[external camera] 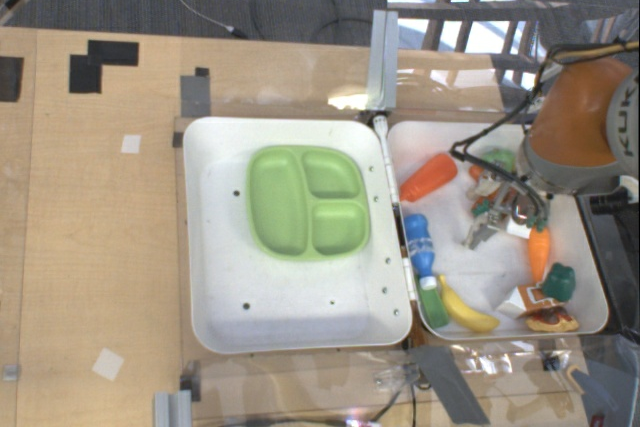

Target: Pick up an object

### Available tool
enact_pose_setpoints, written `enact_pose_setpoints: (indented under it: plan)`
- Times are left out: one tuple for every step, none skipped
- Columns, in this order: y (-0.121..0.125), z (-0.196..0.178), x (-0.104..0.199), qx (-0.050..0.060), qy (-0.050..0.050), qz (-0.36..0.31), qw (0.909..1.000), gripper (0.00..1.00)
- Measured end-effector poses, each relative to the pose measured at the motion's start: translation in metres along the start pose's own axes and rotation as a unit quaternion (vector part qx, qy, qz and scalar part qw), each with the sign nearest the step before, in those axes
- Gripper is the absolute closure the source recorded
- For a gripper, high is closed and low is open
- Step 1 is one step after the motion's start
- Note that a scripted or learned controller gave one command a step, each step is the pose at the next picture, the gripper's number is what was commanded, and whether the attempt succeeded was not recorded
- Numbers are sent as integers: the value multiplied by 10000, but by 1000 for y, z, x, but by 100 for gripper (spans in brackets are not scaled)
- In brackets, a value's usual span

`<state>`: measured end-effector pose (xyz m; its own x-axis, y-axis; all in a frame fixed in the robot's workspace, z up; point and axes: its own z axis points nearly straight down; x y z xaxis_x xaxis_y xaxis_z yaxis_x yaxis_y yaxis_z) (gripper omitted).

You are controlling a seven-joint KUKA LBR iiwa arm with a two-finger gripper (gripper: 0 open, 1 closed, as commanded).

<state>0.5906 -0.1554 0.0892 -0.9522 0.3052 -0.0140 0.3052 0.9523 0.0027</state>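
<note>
My gripper (481,231) hangs over the middle of the right bin (596,310), under the orange-banded wrist, pointing down and to the left. Just left of it lies a large orange carrot (430,177). A blue bottle (418,243) rests along the bin's left wall, with a green-capped piece (431,299) and a yellow banana (466,312) below it. A small carrot (539,253), a dark green toy (558,281) and a brown and white item (546,317) lie at the lower right. A light green object (497,158) peeks out beside the arm.
The left bin (215,315) bears a green divided plate (306,201). A metal post (383,55) stands behind the seam between the bins. Bare white floor lies in the right bin below the gripper. Black cables run along the arm.
</note>
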Motion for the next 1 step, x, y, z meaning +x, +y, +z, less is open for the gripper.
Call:
enact_pose_setpoints:
  plan:
    - [-66, -1, 36, 13, 12, 363, 9993, 0]
